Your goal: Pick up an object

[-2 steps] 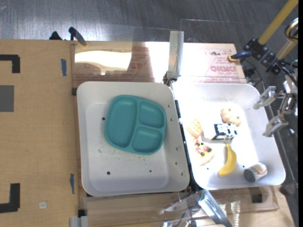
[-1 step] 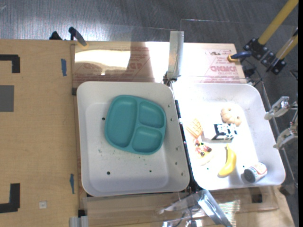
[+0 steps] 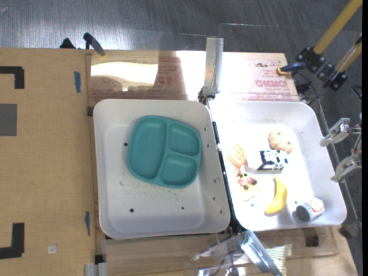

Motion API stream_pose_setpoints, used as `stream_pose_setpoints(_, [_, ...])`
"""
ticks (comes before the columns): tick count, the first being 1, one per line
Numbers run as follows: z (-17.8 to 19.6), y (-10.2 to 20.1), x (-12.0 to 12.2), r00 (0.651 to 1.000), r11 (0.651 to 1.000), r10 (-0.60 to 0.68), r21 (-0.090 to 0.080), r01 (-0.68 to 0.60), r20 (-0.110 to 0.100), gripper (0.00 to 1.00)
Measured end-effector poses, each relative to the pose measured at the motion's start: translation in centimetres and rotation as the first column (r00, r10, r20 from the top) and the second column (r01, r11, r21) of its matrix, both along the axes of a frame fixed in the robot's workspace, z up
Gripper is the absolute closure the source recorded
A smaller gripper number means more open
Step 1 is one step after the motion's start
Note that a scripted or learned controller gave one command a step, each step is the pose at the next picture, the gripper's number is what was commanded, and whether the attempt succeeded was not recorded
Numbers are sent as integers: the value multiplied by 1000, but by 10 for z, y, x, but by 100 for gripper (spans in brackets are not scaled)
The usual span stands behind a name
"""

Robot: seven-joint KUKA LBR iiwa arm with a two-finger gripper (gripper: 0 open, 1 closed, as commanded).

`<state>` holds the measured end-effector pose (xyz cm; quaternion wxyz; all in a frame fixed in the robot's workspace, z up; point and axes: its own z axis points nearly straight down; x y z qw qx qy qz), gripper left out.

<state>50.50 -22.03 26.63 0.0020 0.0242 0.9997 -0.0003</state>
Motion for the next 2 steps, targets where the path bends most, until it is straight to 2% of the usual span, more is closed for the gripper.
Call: stream_pose_setpoints(2, [0, 0, 0, 1000, 1000, 0, 0, 0, 0, 0])
